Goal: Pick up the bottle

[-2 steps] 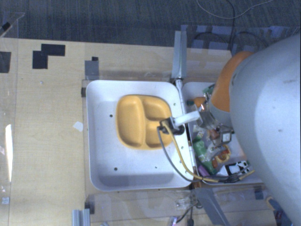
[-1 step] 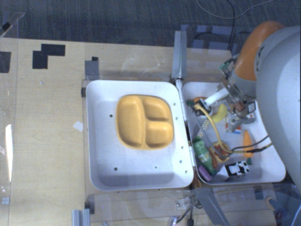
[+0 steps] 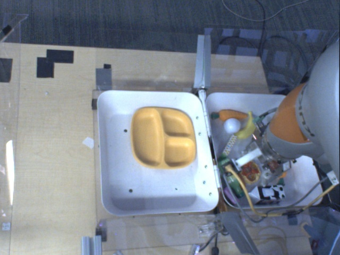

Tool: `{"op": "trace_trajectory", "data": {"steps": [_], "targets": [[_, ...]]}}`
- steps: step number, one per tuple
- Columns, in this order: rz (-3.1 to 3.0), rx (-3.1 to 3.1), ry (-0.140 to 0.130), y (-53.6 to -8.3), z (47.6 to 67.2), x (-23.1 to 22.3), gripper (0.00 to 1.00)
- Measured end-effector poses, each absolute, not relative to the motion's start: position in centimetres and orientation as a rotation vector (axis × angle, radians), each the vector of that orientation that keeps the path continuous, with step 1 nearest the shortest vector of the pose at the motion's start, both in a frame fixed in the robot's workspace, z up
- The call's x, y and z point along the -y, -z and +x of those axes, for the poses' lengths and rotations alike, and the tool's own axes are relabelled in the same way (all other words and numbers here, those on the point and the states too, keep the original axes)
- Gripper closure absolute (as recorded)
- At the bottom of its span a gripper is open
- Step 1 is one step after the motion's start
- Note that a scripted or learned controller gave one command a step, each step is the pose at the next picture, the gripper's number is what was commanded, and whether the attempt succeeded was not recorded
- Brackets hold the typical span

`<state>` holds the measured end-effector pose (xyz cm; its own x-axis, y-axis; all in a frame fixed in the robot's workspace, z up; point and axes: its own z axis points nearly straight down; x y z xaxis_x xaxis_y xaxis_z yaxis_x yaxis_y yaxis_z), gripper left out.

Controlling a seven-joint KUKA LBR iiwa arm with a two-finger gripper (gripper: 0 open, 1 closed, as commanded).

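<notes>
A dark green bottle [image 3: 232, 180] lies in the right bin [image 3: 213, 106], close to its left wall near the front. My gripper [image 3: 258, 165] hangs low over the clutter in that bin, just right of the bottle and slightly behind it. The grey arm with its orange band [image 3: 287, 122] reaches in from the right and hides the right half of the bin. Nothing can be made out as held.
The left bin [image 3: 114, 142] holds a yellow divided tray [image 3: 162, 137]. In the right bin lie an orange carrot-like piece [image 3: 231, 114], a white ball [image 3: 231, 125], a yellow banana [image 3: 246, 126], a red-and-white packet [image 3: 251, 170] and a black-and-white item [image 3: 270, 193]. Yellow cable [image 3: 249, 203] loops at the front.
</notes>
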<state>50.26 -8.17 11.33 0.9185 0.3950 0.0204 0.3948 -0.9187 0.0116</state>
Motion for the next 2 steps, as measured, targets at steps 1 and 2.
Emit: {"op": "trace_trajectory", "data": {"steps": [1, 2], "targets": [[3.100, -0.498, -0.014, -8.9, 54.8, 8.7, 0.00], [3.122, -0.327, -0.023, -8.9, 52.7, 8.6, 0.00]]}}
